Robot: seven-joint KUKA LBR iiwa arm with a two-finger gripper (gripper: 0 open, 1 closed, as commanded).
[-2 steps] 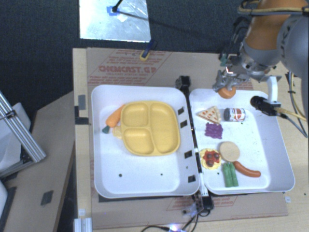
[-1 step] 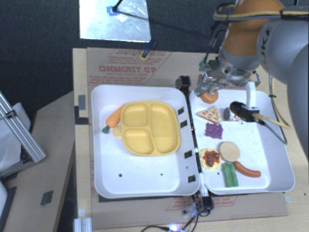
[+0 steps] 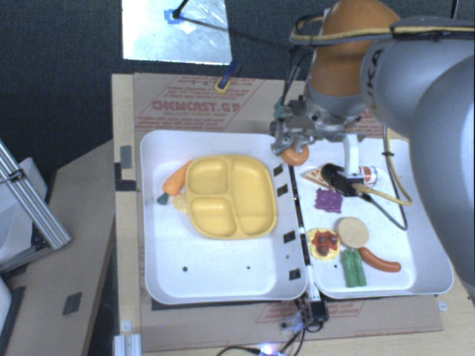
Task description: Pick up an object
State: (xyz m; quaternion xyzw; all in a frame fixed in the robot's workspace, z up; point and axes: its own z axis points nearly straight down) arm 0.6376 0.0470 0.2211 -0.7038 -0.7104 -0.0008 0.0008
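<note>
From the overhead camera, the grey arm with its orange band sweeps in from the upper right, and its metal two-finger gripper (image 3: 292, 145) hangs over the top edge of the right white bin (image 3: 427, 269), right by the divider. Just under the gripper sits a small orange round toy food piece (image 3: 296, 155); whether it is clamped, I cannot tell, and the gripper's state is not readable from here.

Lower in that right bin lie a pizza slice toy (image 3: 315, 174), a purple bunch of grapes (image 3: 327, 199), a round tan cookie (image 3: 353, 232), a small round pizza (image 3: 323, 243), a green vegetable piece (image 3: 353, 268) and a red sausage (image 3: 379, 260).

The left white bin (image 3: 223, 280) carries a yellow three-compartment plastic plate (image 3: 226, 196), with an orange carrot toy (image 3: 175, 179) touching its left rim.
</note>
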